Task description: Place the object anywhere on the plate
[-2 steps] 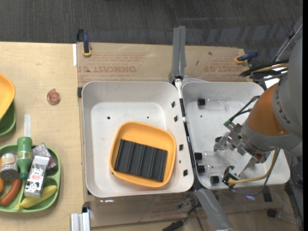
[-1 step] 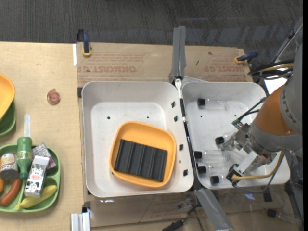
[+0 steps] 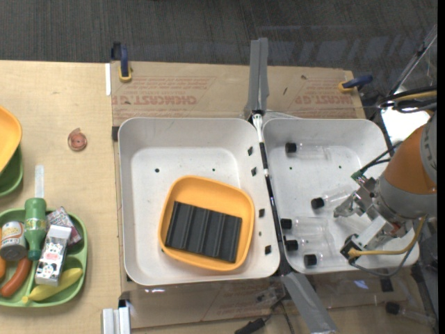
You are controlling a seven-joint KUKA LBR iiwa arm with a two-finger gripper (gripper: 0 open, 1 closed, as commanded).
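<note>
Nearest, at the left of the bench: green tray point(image 3: 81, 268) loaded with toy food and a small bottle, well apart from the work area. Next, in the left bin point(image 3: 139, 179): orange plate point(image 3: 203, 185), lying flat toward the near side of the bin floor. On the plate: black ridged block point(image 3: 206, 231), flat, slightly skewed, fully within the rim and touching nothing else. Judged as the task's thing and judged as already resting on the plate; treat the placement as done unless another item is meant. Likely stiff, fairly light, not fragile; ridged top probably gives better purchase than a smooth face. If regrasping, take hold across the shorter width, on the two long side edges, near the middle of the length, to avoid tipping. Expect the shallow plate rim to crowd a low approach; come down from above. At the same depth, over the right side of the right bin point(image 3: 334, 134): gripper point(image 3: 353, 225), hanging apart from the plate and block. Opening cannot be told at this angle; nothing visibly held. Scattered on the right bin floor: several small clear pieces with black caps point(image 3: 318, 202), too small to identify. Farther back: brown cardboard sheet point(image 3: 181, 92) under both bins, pinned by a clamp point(image 3: 122, 67) at each far corner.
</note>
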